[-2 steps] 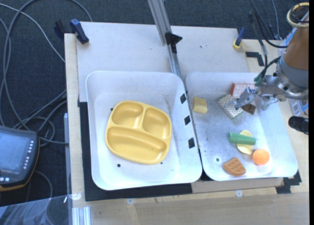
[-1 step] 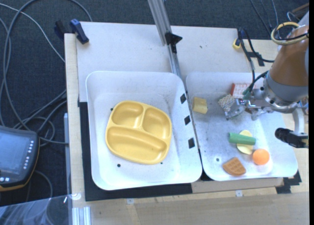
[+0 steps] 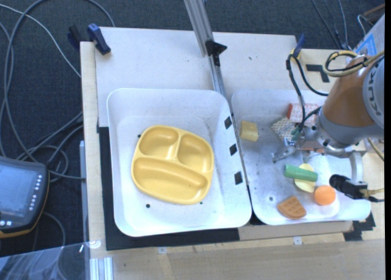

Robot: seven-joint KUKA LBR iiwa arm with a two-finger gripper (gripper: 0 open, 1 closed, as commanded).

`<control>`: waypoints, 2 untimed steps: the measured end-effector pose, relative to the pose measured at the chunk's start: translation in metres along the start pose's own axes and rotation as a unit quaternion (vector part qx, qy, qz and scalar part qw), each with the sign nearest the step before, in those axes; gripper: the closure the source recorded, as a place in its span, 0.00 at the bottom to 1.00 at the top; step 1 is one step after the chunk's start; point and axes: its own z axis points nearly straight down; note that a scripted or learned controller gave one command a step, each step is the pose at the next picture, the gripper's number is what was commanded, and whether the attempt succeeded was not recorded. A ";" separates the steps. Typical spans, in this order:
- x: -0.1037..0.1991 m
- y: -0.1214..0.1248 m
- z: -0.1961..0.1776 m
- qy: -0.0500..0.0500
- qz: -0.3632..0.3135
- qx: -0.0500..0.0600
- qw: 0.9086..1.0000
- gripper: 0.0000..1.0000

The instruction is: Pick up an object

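Low in the right bin [image 3: 263, 208], the fingers [image 3: 286, 150] hang beside green block [image 3: 300, 172]; their spread is unreadable.

Small toys in right bin: yellow block [image 3: 248, 131], green stick [image 3: 300, 172], orange ball [image 3: 325, 195].

In the right bin [image 3: 264, 202] you have bare floor across the left and middle, broken by one yellow block [image 3: 248, 131] near the top. The lower right corner is crowded: green stick [image 3: 300, 172], yellow slice [image 3: 305, 184], orange ball [image 3: 325, 195] and brown wedge [image 3: 292, 207] lie close together. The arm [image 3: 351, 104] overhangs the right side (cables [image 3: 297, 80] too). A divided yellow plate [image 3: 173, 164] fills the left bin [image 3: 120, 126] centre, leaving free edges.
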 end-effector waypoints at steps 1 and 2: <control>0.000 0.003 -0.015 -0.001 -0.001 -0.005 1.000 1.00; -0.001 0.014 -0.066 -0.002 -0.001 -0.007 1.000 1.00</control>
